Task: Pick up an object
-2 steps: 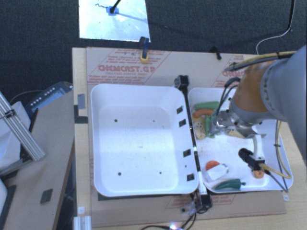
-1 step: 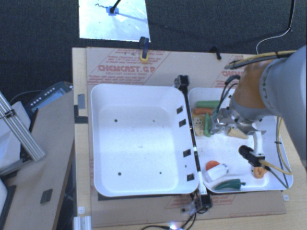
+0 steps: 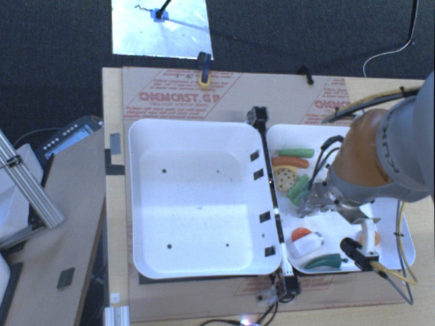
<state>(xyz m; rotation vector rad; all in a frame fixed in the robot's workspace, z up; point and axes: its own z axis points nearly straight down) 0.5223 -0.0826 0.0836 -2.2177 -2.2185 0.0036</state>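
My gripper [image 3: 310, 204] hangs low over the middle of the right bin [image 3: 319, 133], reaching in from the right. Just to its upper left lies a green oblong piece [image 3: 297, 189], close to the gripper or touching it; I cannot tell which. Further back lie a round dotted cracker [image 3: 283, 177], an orange sausage-shaped piece [image 3: 290, 161] and a green pod [image 3: 293, 153]. In front of the gripper sit a red-orange round piece [image 3: 301, 234], a white piece [image 3: 310, 246] and a dark green pepper-like piece [image 3: 326, 261]. The arm hides the bin's right half.
The left bin [image 3: 143, 182] stands beside the right one, parted from it by a ridge with black clips [image 3: 265, 195]. A yellow and black clamp [image 3: 204, 70] sits at the bench's back edge. A grey stand [image 3: 34, 195] is off to the left.
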